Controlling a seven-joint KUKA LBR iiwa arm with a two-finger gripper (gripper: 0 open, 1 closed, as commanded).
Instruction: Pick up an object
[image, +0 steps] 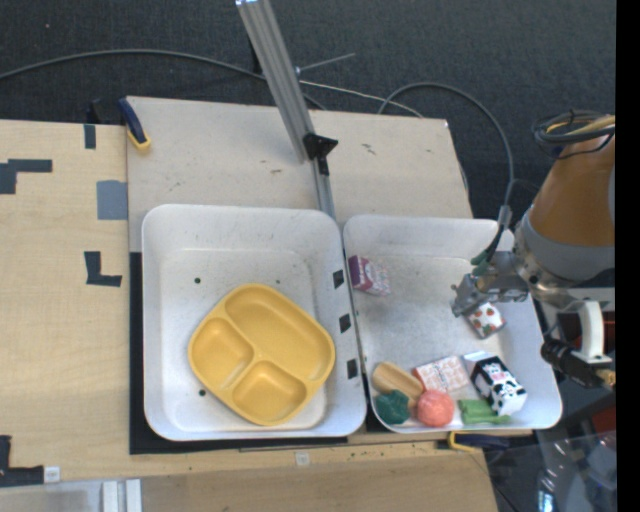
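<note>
My gripper hangs over the right side of the right bin, reaching in from the right. A small white object with red and green marks lies just below and right of its tip, touching or nearly touching it. Along the bin's front edge lie a tan bun-like piece, a green toy, a red-pink ball, a pink-and-white packet, a black-and-white cow-patterned toy and a green piece. A small pink-and-white carton stands near the bin's left wall.
The left bin holds a yellow divided plate. A slanted metal pole rises behind the bins. Cables run over the dark floor at the back. The arm's orange band bulks at the right edge.
</note>
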